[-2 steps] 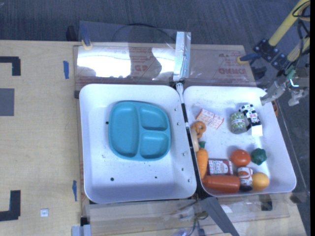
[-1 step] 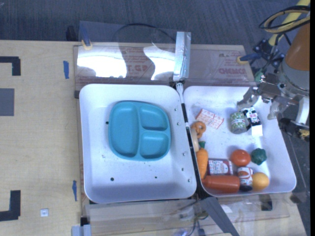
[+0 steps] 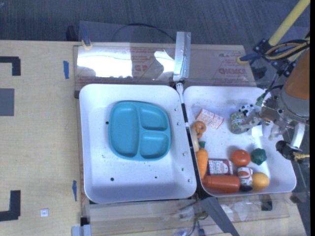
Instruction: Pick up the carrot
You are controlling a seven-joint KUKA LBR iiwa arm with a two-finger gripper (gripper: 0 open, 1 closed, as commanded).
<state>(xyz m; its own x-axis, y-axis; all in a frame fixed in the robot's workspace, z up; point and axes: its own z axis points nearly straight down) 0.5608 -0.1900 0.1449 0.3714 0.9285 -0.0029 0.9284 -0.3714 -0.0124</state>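
The carrot (image 3: 202, 162) is orange with a small green top. It lies lengthwise against the left wall of the right bin (image 3: 285, 173), just below a pretzel (image 3: 198, 128). My gripper (image 3: 255, 116) hangs over the upper right part of that bin, well to the right of the carrot and above it in the picture. It is close beside a grey, black-and-white spotted object (image 3: 239, 122). The wrist hides how the gripper meets that object.
Around the carrot sit a labelled red can (image 3: 220, 167), a red sausage (image 3: 221, 183), a tomato (image 3: 240, 157), a green item (image 3: 258, 156), a lemon (image 3: 261, 181) and a printed packet (image 3: 210, 118). The left bin (image 3: 93, 132) holds a blue divided plate (image 3: 139, 130).
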